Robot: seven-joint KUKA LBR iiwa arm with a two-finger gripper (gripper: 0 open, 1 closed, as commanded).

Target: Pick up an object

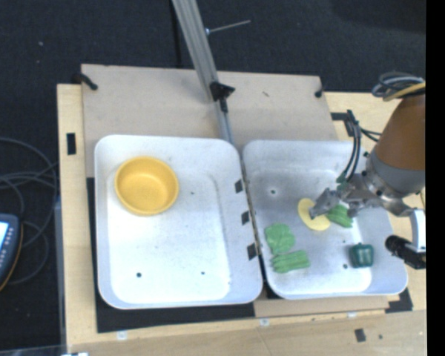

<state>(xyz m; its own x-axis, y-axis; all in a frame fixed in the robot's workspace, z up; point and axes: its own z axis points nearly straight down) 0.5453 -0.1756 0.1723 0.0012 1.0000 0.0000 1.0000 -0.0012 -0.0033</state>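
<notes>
In the right-hand shallow white bin (282,162), the grey arm with the orange band (400,143) reaches in from the right, and its claw (332,208) sits low over a small cluster near the bin's middle: a flat pale yellow round piece (310,215) and, just to its right, a small bright green piece (341,217). The claw tip overlaps both at their meeting edge, so it appears to be touching or all but touching them. Whether its two prongs are spread or closed I cannot tell; the slanted view and the blur hide the tip, and nothing can be seen clearly caught between them.

As a judgement, the pick is at the reach-and-grasp stage: the approach is made, but nothing is raised off the bin floor, so the closing and the lift are left.

Other candidates lie untouched nearer in the same bin: two ridged light green soft pieces (285,249) side by side toward the left, and a small dark green block (361,255) toward the right. A yellow plastic bowl (147,185) stands alone in the left-hand white bin (178,273), well apart from the arm.
</notes>
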